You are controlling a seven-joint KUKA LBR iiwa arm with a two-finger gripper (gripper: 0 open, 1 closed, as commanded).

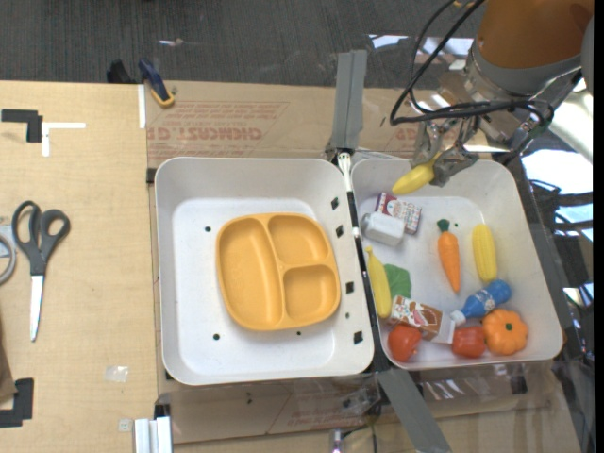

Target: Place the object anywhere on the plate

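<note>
An orange-yellow plate [278, 270] with three compartments lies in the left white bin [189, 253] with nothing on it. My gripper [442, 159] hangs over the far left corner of the right bin [524, 225]. A small yellow banana-like toy [412, 179] sticks out to the left from between its fingers, lifted off the bin floor. The gripper and toy are to the right of the plate, beyond the divide between the bins.
The right bin holds several toys: a small printed box [400, 211], a carrot [449, 259], corn [483, 253], a blue bottle [486, 298], a pumpkin [505, 332], a tomato [403, 343]. Scissors [38, 243] lie on the bench at the far left.
</note>
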